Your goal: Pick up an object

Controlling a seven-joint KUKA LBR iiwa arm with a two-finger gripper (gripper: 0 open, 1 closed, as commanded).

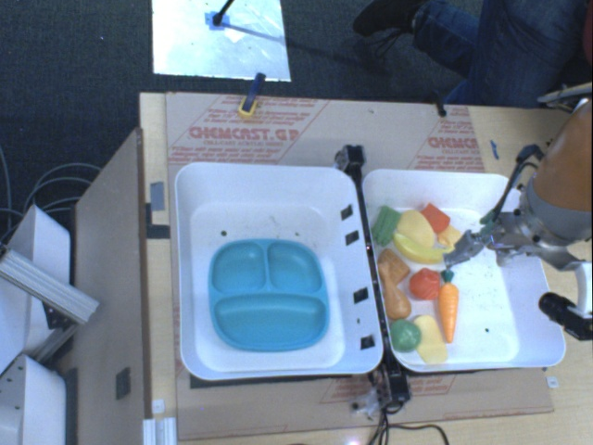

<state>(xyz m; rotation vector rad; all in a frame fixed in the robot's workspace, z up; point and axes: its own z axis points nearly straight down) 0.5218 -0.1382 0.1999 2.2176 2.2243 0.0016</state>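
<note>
Nearest the camera, a blue divided plate [269,295] sits in the left bin [199,248]. Right bin [528,341] holds toy food – carrot [448,311], tomato [425,284], banana [416,241], green pepper [385,221] etc. – bunched at its left side. Claw [460,253] hangs just above the carrot's top, beside the banana; can't tell if it's open or closed.

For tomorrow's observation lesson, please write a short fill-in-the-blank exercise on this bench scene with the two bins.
1. The blue divided plate lies in the ____ bin.
2. The toy carrot lies in the ____ bin.
3. The plate has ____ compartments.
4. The tool hangs over the ____ bin.

Missing words: left; right; three; right
</note>
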